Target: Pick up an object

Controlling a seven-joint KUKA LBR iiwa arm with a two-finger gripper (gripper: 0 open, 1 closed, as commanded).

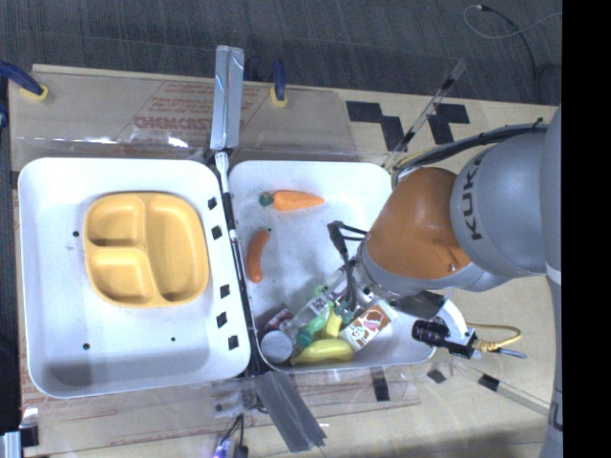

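The gripper (342, 299) hangs low in the right bin (315, 175), at a pile of a yellow banana (323, 352), bottle (313, 315) and carton (367, 326); its grasp cannot be told. A toy carrot (292, 199) lies at upper centre, a sausage (256, 256) below it, and a yellow 3-compartment tray (146, 248) sits in the left bin (57, 351).

Arm (449, 227) over right bin (286, 175); carrot (294, 199) apart.

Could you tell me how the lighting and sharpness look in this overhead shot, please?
Camera view: even, soft lighting; a grey shadow sits in the left bin's near corner; the carrot is fairly crisp, while the clutter beside the gripper looks soft and hard to separate.
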